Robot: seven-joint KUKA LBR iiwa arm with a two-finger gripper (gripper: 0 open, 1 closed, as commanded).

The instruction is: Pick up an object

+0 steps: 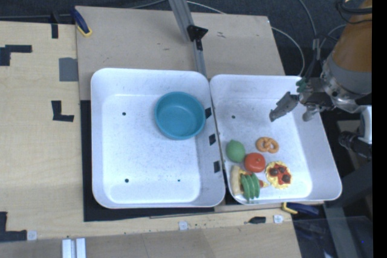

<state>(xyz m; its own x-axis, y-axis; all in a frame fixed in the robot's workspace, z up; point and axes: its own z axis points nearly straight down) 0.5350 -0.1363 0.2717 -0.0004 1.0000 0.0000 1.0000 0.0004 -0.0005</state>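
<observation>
The right bin (314, 148) holds several small toy foods near its front: a green round piece (236, 150), a brown pretzel (266, 144), a red tomato (254, 161), a yellow and red pizza piece (279, 173), a green ridged vegetable (250, 185) and a yellowish piece (234, 177) beside it. My gripper (295, 110) hovers over the back right part of this bin, behind and to the right of the pretzel. Its fingers stand apart, open, with nothing between them.
A blue bowl (179, 115) sits in the left bin (115, 148), near its back right corner. A grey pole (181, 3) slants down to the seam between the bins. Cables (290, 39) run behind the right bin.
</observation>
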